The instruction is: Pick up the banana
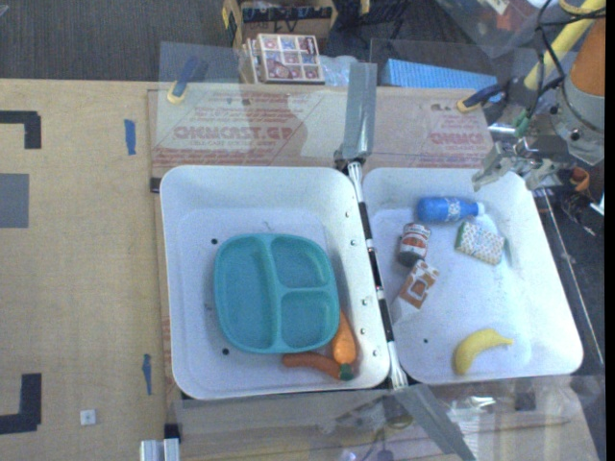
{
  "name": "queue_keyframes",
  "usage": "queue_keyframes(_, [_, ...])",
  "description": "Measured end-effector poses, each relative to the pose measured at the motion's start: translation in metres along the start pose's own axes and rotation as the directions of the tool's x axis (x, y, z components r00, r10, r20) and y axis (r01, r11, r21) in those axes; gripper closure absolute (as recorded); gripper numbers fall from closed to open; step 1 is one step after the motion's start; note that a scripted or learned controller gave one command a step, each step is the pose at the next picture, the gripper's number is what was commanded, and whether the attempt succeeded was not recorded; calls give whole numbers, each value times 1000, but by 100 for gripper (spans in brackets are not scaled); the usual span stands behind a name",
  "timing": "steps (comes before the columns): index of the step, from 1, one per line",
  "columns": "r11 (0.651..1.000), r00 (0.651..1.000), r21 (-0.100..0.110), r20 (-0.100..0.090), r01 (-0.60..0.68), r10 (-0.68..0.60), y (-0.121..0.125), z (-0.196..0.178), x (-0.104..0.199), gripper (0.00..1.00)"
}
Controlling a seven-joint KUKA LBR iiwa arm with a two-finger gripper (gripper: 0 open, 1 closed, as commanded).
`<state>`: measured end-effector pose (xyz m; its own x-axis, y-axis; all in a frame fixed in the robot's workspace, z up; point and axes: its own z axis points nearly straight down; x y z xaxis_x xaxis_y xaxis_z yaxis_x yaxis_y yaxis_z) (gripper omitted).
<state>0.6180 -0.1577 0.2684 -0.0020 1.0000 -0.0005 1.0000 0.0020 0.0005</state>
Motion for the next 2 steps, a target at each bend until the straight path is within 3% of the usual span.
queue_keyframes(1, [980,980,0,0,199,-199,-80,44,-6,0])
queue_keyframes(2, [969,969,0,-1,245,-245,-139,97,22,0])
